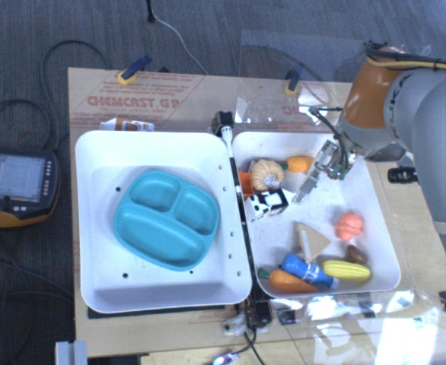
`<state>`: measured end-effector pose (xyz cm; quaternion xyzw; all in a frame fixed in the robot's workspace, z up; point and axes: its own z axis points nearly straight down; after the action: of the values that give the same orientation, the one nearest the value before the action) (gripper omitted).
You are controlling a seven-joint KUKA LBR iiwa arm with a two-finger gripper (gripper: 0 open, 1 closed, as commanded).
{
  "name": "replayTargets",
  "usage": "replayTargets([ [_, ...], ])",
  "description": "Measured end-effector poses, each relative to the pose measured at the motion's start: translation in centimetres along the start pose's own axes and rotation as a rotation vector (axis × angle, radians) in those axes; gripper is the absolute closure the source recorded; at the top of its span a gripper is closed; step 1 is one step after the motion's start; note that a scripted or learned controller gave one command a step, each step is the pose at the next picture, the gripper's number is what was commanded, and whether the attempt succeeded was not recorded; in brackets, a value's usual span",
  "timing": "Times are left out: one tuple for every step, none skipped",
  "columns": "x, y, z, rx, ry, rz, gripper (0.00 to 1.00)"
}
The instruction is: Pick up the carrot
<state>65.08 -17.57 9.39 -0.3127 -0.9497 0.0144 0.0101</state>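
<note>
Arm: the grey KUKA arm with an orange band [369, 90] reaches in from the right, above the far right corner of the right bin.
Pincer: the two-finger metal gripper [307, 188] slants down and to the left over the upper middle of the right shallow white bin [379, 226]; its fingers lie close together with a narrow gap, and nothing sits between them.
Carrot: the orange plastic carrot with a green tip [288, 281] lies on its side at the near edge of the right bin, towards its left corner, the green end pointing left.
Carrot against pincer: well apart; the carrot is at the near side of the bin, the fingertips at the far half, with other toys between them.
Carrot's neighbours: a blue bottle-shaped toy [308, 271] lies touching it on the far right side; a yellow corn cob [346, 271] lies just beyond that.
Near the pincer: a tan ribbed shell-like toy [268, 174], a small orange piece [300, 163] just behind the fingers, and a black-and-white patterned block [269, 202] just left of the tips.
Other contents: a pink round fruit [350, 224], a beige wedge [311, 239].
Left bin: the left shallow white bin [101, 280] bears a blue three-section plastic plate [167, 217].
Outside the bench: a teach pendant with a screen [17, 185] on the floor at left.
</note>
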Motion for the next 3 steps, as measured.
replayTargets([
  [0.4, 0.8, 0.0, 0.008, -0.002, 0.123, 0.0],
  [0.5, 1.5, 0.0, -0.007, 0.014, 0.414, 0.0],
  [1.4, 3.4, 0.0, 0.005, -0.005, 0.707, 0.0],
])
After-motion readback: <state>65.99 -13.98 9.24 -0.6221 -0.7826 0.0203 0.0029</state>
